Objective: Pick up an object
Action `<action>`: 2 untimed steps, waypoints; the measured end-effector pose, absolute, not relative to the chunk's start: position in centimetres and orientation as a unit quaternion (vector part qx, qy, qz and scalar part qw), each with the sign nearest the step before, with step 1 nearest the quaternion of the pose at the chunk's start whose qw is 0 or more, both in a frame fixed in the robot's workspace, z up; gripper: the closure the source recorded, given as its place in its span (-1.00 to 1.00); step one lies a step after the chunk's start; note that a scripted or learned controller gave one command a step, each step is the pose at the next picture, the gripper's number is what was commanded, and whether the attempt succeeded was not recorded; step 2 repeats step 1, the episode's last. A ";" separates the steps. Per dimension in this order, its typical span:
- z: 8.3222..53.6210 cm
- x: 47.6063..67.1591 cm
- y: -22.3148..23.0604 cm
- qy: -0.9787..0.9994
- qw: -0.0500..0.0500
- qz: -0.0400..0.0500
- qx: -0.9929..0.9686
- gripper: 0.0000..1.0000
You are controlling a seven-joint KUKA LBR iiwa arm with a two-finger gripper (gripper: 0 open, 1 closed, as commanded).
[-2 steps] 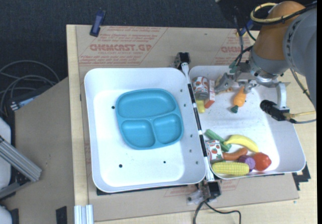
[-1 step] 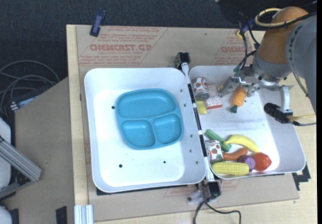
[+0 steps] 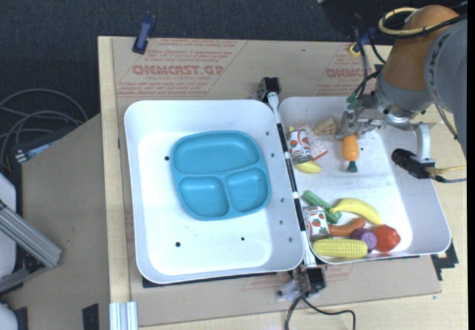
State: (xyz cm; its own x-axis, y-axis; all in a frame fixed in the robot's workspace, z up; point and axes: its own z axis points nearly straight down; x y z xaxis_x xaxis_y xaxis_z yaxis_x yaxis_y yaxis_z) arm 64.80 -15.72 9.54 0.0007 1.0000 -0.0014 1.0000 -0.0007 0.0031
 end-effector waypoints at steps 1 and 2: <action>18.5 66.7 -7.7 0.707 0.000 0.001 0.707 1.00; 18.5 66.7 -7.7 0.707 0.000 0.001 0.707 1.00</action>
